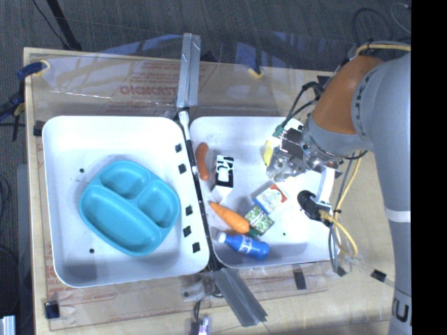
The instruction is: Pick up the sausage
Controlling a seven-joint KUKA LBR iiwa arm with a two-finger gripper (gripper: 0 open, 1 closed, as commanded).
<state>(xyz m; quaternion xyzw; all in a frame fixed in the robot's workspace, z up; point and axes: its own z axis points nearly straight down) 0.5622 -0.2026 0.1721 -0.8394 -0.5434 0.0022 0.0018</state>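
The sausage (202,160), a short brown-orange link, lies along the left wall of the right bin (244,125), near its back corner. My gripper (281,167) hangs over the right part of the same bin, about a hand's width to the right of the sausage and apart from it. It sits just above a small white and green carton (266,208). Nothing shows in its grasp.
A black and white card (224,171) lies right next to the sausage. An orange carrot (231,217) and a blue bottle (245,246) lie toward the bin's front. A yellow item (268,151) peeks out by the gripper. The left bin (63,135) holds a blue divided plate (130,205).
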